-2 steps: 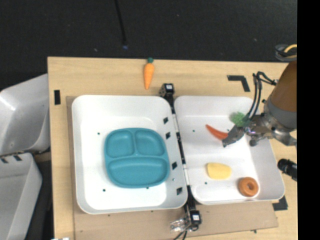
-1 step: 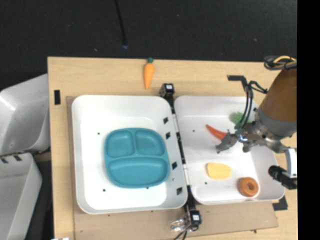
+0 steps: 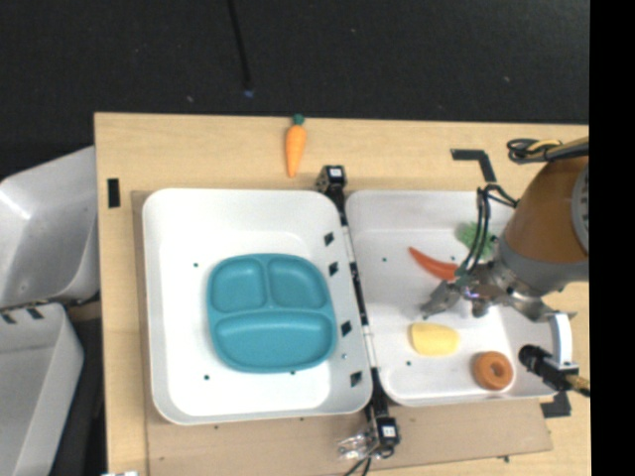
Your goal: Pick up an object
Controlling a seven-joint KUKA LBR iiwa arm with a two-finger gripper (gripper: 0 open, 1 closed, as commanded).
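I am watching the gripper (image 3: 458, 300) hanging low in the right bin (image 3: 397, 221), its fingers spread apart with nothing between them. The yellow piece (image 3: 435, 340) is lying just below the jaws. The red pepper (image 3: 433, 262) is lying just above them, and something green (image 3: 468, 234) is showing beyond it. The brown ring (image 3: 492, 370) is sitting below and to the right. Far left of the jaws, the blue divided plate (image 3: 270, 312) is resting in the left bin (image 3: 174, 266). The carrot (image 3: 295, 147) is lying on the bench (image 3: 417, 152).

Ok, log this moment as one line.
tool over right bin, holding nothing | below it: yellow piece | red pepper beside | divided plate in left bin
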